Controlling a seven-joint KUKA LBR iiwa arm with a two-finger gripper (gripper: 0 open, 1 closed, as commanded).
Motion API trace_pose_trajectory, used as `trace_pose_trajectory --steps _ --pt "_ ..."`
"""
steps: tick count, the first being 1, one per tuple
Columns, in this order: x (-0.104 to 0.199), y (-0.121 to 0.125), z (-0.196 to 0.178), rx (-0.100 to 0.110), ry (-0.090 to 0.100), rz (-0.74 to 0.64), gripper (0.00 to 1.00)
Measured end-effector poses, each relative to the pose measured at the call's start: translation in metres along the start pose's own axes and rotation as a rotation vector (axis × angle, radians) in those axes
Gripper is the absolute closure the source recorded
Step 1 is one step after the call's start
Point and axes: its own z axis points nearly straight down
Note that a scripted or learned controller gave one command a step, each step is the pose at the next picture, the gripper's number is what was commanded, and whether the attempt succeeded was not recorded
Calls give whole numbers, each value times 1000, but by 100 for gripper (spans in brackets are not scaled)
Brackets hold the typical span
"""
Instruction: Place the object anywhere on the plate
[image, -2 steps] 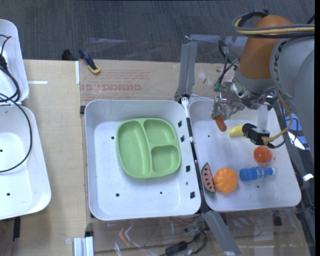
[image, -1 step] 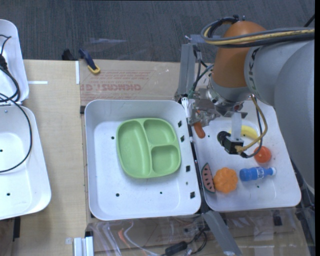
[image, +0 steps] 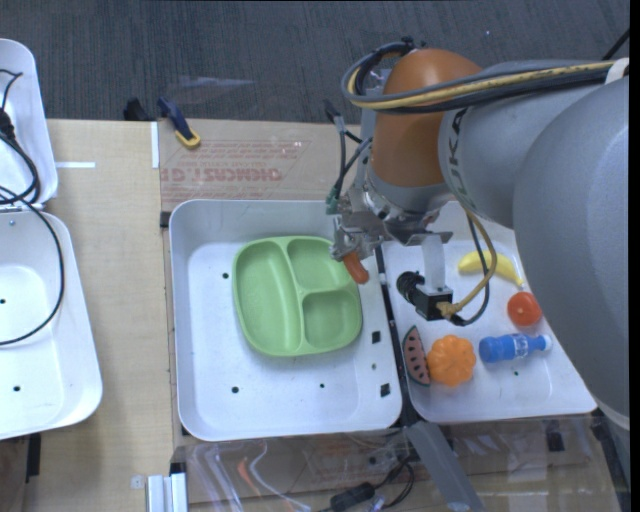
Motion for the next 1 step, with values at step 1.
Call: trace_pose_trajectory --steps 1 --pt "0 0 0 0 0 0 0"
